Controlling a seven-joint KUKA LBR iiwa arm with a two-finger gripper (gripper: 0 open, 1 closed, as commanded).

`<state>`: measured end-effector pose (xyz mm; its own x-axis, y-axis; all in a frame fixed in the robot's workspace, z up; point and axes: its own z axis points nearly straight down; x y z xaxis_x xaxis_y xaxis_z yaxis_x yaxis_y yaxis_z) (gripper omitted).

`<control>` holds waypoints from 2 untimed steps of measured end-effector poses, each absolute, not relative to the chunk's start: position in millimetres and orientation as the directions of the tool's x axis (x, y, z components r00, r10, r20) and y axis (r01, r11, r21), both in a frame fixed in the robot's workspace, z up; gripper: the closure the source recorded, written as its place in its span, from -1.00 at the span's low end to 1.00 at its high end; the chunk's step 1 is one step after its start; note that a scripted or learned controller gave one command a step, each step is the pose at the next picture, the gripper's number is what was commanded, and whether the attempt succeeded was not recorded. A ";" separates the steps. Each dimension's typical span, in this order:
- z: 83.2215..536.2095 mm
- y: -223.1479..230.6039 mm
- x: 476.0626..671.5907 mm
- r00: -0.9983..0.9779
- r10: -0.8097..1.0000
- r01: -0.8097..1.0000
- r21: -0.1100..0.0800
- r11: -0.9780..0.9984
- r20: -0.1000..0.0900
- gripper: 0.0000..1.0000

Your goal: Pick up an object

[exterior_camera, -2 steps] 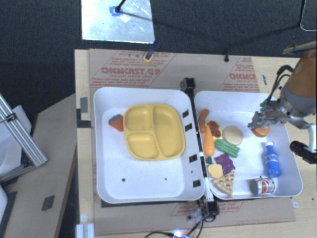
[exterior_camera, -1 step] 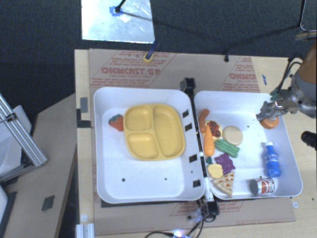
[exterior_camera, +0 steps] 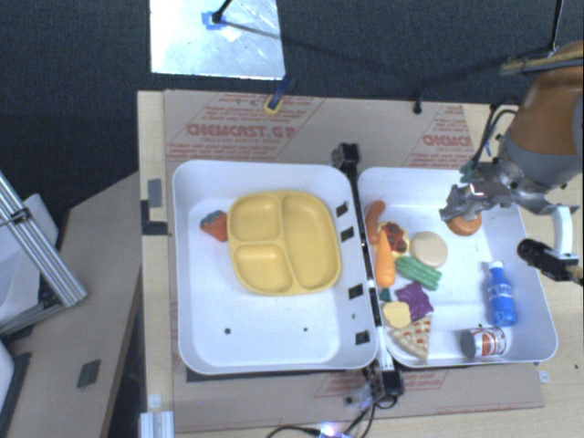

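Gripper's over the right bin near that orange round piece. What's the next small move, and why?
Probably a short, straight descent. The gripper sits just above the orange round piece at the back of the right bin, overlapping its top edge, with bare floor around it. I can't tell whether anything is between the fingers.

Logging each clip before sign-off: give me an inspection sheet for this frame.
Surface: bench with two white bins, left bin and right bin, side by side.
Job's things: right bin holds carrot, bottle, can, pizza slice, cucumber, an orange item.
Clutter: yellow tray and strawberry in left bin.
Gripper: over right bin's far side, above the orange item; grasp not visible.
Cables: wires at bench's near edge.
Surroundings: shiny plate beyond bench.
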<state>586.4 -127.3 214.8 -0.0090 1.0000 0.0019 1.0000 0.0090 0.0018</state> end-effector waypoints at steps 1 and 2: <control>233.1 -74.2 600.0 -0.009 1.000 1.000 0.003 0.009 0.001 1.00; 232.0 -65.9 597.5 -0.006 1.000 1.000 0.001 0.006 0.000 1.00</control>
<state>597.5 -65.9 232.0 -0.0060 1.0000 -0.0001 1.0000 0.0060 0.0012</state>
